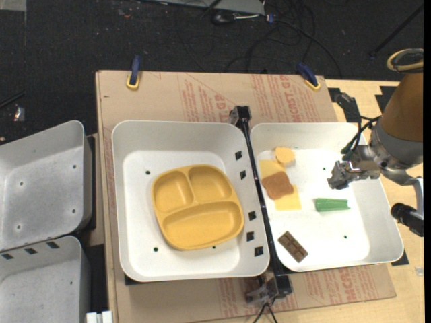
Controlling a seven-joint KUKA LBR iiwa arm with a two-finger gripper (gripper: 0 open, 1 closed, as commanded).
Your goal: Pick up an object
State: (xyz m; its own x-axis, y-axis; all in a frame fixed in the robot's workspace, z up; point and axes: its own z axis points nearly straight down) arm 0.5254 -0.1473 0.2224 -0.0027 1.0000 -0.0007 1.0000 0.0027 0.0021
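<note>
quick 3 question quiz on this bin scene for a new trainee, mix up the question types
1. True or false: the yellow divided tray lies in the left bin.
2. Which item lies nearest the gripper? A) green piece B) dark brown bar C) yellow divided tray
3. Fill in: the brown slice rests on top of a yellow ____.

Key
1. True
2. A
3. slice; the right bin also holds an orange round piece just above it in the camera view.
</note>
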